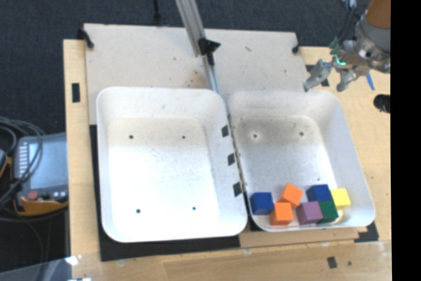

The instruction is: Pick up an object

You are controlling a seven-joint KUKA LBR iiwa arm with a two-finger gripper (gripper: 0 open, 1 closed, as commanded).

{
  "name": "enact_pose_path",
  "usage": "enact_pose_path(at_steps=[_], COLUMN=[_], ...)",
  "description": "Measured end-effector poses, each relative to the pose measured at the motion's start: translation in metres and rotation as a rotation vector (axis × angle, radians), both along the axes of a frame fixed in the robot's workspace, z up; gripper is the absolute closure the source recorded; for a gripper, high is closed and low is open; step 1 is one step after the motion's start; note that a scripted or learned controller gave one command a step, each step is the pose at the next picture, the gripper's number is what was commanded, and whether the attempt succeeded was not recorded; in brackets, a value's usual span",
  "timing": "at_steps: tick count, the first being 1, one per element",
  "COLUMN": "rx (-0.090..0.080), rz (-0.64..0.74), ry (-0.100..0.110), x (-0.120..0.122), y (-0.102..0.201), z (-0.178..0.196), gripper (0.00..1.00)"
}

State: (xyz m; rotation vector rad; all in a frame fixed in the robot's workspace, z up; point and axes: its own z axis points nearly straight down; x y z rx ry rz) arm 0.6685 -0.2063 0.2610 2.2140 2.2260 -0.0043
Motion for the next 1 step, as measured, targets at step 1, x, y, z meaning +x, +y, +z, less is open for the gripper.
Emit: enact_pose_path(at_steps=[1], rx=[0.002], rz=[-0.006], ry=[0.003], x=[-0.0037], y=[-0.0029], z=[-0.0421], gripper=[0.0])
